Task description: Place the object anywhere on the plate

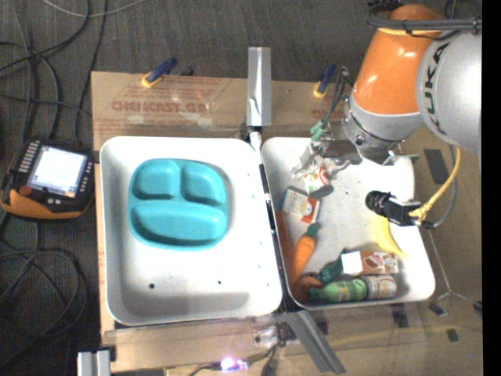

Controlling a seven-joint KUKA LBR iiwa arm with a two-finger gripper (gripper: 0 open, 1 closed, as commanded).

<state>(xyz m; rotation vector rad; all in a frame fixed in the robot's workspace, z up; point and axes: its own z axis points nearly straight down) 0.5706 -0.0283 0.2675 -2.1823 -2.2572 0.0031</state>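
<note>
Two white bins sat side by side on the worktop (156, 104). The left bin (117, 288) carried one teal plate (180, 202) with three compartments. Taking that plate as the landmark, the right bin (419, 280) lay just to its right and held a jumble: one small carton (300, 204) nearest the plate, one carrot (302, 251) below the carton, one banana (388, 237) farther right, and one green bottle (344, 290) beside one can (381, 287) at the bin's near edge. The gripper (317, 167) hung over the right bin's far corner, right of the plate, above a crumpled packet (313, 178); whether its fingers were apart or together could not be told.
</note>
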